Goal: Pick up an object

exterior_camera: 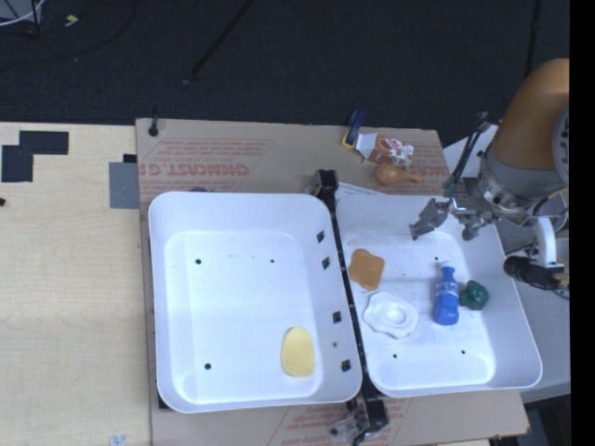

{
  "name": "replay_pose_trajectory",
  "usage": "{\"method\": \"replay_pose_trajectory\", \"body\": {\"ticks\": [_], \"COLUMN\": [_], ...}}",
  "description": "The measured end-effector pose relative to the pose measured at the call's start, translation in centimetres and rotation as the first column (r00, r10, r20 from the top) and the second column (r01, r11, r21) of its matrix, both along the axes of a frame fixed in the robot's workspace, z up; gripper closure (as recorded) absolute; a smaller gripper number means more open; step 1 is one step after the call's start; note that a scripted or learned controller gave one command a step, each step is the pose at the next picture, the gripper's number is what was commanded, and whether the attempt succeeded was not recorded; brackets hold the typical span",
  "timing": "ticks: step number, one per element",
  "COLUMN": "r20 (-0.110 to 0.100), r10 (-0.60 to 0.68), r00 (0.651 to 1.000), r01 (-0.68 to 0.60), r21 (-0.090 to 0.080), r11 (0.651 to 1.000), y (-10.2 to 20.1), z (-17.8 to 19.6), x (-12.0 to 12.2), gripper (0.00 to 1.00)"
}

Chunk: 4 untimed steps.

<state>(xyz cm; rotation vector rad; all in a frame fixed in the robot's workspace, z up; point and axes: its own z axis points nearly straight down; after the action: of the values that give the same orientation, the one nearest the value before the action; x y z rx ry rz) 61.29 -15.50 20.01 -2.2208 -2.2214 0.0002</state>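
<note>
In the right bin [502, 372] lie a tan toast slice [366, 269], a white fried egg [391, 316], a blue bottle [446, 295] and a small dark green object [475, 295] touching the bottle's right side. A pale yellow oval piece [298, 351] rests near the front of the left bin [167, 249]. My gripper [447, 219] hangs over the back part of the right bin, above and behind the blue bottle, its two fingers spread apart with nothing between them.
Behind the bins on the brown board [232, 161] sit a small orange toy with a red and white packet [394, 163] and a blue and yellow item [352, 130]. A black divider clip [325, 182] joins the bins. The arm's orange band [539, 110] rises at right.
</note>
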Motion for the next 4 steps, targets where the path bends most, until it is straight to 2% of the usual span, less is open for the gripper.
{"method": "replay_pose_trajectory", "body": {"ticks": [1,2,3,4], "r20": [-0.002,0.002,0.002,0.004], "r10": [0.001,-0.002,-0.004,-0.001], "r00": [1.0,1.0,1.0,1.0], "r01": [-0.001,0.002,0.004,0.001], "r21": [0.002,0.0,0.0,0.0], "r11": [1.0,1.0,1.0,1.0], "y": [4.9,1.6,-4.8,-2.9], "z": [-11.7,-11.0,-11.0,-11.0], "x": [-2.5,-4.8,-7.8,-12.7], "gripper": [0.0,0.0,0.0,0.0]}}
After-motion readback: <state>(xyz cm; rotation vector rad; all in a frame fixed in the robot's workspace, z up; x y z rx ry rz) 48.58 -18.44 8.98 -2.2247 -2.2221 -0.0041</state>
